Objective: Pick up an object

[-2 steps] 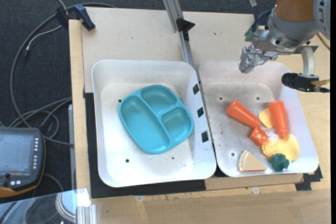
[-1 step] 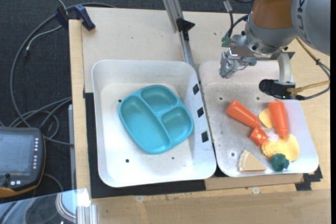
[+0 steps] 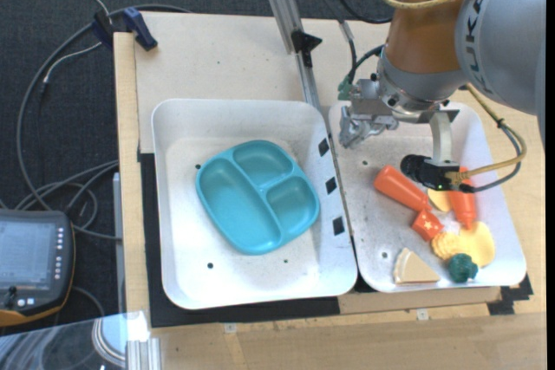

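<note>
A pale table point(image 3: 217, 56) is standing on dark carpet and carrying two white bins side by side. The arm point(image 3: 434, 13) is reaching in from the right, and its claw point(image 3: 357, 133) is hanging over the upper left corner of the right bin point(image 3: 368, 260), above bare floor. Whether the claw is apart or together, I cannot tell. The nearest likely target, an orange toy carrot point(image 3: 401, 188), is lying slantwise just below and to the right of the claw. It is probably light, stiff plastic and smooth enough to slip, so gripping across its thicker middle seems safest. A second carrot point(image 3: 464, 204), a small red piece point(image 3: 427, 225), a yellow toy point(image 3: 468, 243), a green lump point(image 3: 462, 267) and a bread wedge point(image 3: 414, 267) are crowding the lower right. A blue divided plate point(image 3: 256, 195) is lying in the left bin point(image 3: 173, 126), well apart.
</note>
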`<state>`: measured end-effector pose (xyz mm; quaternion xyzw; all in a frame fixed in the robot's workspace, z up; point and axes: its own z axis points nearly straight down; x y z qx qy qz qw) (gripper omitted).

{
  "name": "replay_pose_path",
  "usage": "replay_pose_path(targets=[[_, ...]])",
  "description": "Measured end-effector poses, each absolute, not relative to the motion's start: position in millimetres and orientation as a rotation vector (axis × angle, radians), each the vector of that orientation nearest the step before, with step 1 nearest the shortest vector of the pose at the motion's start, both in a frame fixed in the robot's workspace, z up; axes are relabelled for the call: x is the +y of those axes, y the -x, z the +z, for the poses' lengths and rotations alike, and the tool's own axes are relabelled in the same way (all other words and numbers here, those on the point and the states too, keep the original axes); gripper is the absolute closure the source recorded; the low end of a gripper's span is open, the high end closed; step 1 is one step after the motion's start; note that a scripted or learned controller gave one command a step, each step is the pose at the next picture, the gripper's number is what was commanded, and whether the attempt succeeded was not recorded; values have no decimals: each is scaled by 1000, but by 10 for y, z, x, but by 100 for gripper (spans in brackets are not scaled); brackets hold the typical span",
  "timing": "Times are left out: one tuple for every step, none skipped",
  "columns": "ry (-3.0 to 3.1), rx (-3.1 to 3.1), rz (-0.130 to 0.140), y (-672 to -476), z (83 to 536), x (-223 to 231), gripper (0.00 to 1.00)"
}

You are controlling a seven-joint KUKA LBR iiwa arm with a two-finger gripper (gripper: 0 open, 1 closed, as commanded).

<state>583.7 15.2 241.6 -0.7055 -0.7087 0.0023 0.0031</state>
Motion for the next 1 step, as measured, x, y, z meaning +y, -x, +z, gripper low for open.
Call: replay_pose_path(targets=[[2210, -2223, 7, -5642, 2277, 658, 100]])
